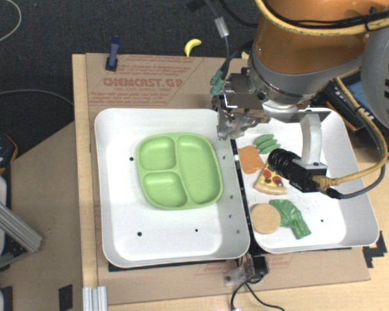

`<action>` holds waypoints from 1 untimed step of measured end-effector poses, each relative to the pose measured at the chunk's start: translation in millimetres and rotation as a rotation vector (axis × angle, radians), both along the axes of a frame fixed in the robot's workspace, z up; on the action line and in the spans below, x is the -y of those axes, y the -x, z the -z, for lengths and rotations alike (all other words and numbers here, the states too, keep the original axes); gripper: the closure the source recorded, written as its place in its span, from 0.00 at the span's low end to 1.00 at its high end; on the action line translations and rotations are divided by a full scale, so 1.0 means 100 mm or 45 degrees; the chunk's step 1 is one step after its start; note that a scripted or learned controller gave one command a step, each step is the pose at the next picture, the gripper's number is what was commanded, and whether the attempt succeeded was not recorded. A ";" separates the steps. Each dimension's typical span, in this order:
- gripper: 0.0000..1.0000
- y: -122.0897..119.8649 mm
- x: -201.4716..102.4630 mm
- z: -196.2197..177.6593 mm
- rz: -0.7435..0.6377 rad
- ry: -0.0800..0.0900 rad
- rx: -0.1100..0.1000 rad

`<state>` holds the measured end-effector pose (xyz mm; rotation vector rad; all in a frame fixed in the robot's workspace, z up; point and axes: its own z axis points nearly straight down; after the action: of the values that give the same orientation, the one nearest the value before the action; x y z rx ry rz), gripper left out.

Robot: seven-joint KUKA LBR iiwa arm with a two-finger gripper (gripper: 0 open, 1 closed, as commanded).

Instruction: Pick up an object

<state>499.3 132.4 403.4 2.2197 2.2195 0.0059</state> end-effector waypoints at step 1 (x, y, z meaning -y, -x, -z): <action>1.00 -0.01 0.00 -0.10 -0.001 0.000 0.002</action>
<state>499.8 132.8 413.6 2.2183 2.2189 0.0078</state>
